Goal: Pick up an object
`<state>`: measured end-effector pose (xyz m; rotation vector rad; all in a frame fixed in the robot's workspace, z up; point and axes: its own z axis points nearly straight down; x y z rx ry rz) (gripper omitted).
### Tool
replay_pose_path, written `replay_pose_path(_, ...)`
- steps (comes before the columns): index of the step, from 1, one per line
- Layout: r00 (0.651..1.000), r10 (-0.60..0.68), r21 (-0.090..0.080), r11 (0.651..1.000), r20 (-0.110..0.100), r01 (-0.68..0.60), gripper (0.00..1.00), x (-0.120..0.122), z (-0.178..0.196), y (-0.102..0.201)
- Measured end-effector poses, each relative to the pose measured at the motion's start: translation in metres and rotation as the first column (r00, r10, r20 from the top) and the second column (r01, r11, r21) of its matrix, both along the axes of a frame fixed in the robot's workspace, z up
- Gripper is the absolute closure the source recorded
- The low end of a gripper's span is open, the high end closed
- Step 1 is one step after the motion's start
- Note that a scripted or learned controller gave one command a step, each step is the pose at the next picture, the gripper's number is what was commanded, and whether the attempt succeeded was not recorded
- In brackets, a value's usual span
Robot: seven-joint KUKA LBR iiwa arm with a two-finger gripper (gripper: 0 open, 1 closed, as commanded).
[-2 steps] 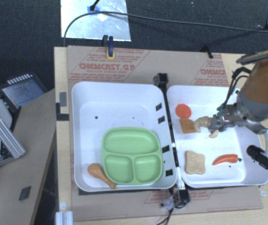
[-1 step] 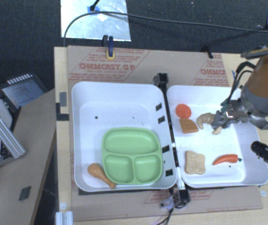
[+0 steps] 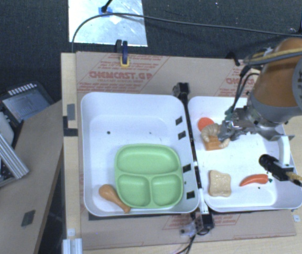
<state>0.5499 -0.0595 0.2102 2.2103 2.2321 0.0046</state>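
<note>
Your arm's jaws hang low at the right-hand edge of the tan toy food piece (image 3: 212, 138), which lies in the right white bin (image 3: 236, 159). The wrist hides the tips, so you cannot tell how wide the jaws stand or whether anything sits between them. The tan piece looks to be resting on the bin floor, so treat the pick as not yet made.

Just behind the tan piece, close enough that they may touch, sits a red-orange toy tomato (image 3: 206, 123). Toward the camera from the tan piece, well apart from it, lies a toy bread slice (image 3: 219, 183). Further right of that line is a red toy chili pepper (image 3: 254, 180). Left of the tan piece runs the black divider strip (image 3: 189, 142). Beyond it the left white bin (image 3: 135, 120) carries a green divided plate (image 3: 149, 174) and a toy drumstick (image 3: 113, 196).

To do this step well, centre the jaws over the tan piece's middle rather than its edge. Turn them so neither side comes down on the tomato. Go right down to the bin floor before closing, then lift straight up. The likely failures are a pinch on the rim that lets the piece squirt toward the divider, or the tomato coming along with it.
</note>
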Motion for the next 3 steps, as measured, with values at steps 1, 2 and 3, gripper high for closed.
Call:
replay_pose_path(1,1.0,0.001,0.001,1.0,0.001,-0.001,1.0,0.026,-0.002,0.055)
replay_pose_path(2,1.0,-0.001,0.001,1.0,0.001,0.001,1.0,0.049,-0.001,0.1)
replay_pose_path(3,1.0,-0.001,0.001,1.0,0.001,0.001,1.0,0.057,0.009,0.144)
